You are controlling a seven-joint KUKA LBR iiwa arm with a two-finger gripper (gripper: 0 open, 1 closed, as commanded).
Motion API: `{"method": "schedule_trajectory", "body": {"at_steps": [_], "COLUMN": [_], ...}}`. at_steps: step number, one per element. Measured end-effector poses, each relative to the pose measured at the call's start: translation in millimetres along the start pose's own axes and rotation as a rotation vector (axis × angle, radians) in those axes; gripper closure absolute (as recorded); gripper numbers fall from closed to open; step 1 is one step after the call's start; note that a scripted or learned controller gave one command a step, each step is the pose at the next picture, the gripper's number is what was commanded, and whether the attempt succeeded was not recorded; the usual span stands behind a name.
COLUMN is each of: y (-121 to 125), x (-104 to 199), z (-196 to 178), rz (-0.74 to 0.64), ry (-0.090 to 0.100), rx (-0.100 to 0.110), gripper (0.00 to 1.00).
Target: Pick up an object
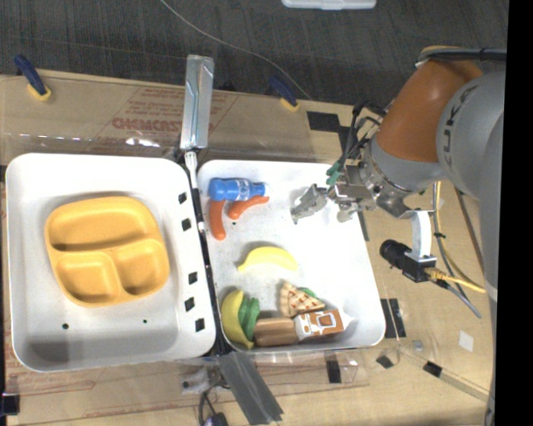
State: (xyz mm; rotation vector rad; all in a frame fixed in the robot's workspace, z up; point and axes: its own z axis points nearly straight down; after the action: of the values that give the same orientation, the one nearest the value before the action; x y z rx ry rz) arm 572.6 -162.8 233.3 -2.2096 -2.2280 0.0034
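Observation:
My gripper [326,205] hangs over the upper right part of the right bin [352,254], its two grey fingers [306,201] spread open with nothing between them. To its left lie a blue toy bottle [232,190] and an orange carrot-like piece [219,217]. A yellow banana slice [267,258] rests in the middle of the bin, below and left of the gripper. Along the front wall sit a yellow-green corn cob [238,319], a waffle-like wedge [298,298] and a brown carton [308,325].
The left bin [18,321] holds a yellow divided tray [106,248]. A metal clamp bar [196,100] stands at the back between the bins. The grey-and-orange arm [436,109] reaches over the bench's right side.

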Motion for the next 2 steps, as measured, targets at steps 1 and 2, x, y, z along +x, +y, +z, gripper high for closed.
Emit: {"method": "schedule_trajectory", "body": {"at_steps": [1,2], "y": [-97.7,-62.5], "x": [41.2,17.6], "z": [113.8,133.6], "rz": [0.082,0.01], "ry": [0.002,-0.003], "rx": [0.008,-0.021], "gripper": [0.0,0.0]}}
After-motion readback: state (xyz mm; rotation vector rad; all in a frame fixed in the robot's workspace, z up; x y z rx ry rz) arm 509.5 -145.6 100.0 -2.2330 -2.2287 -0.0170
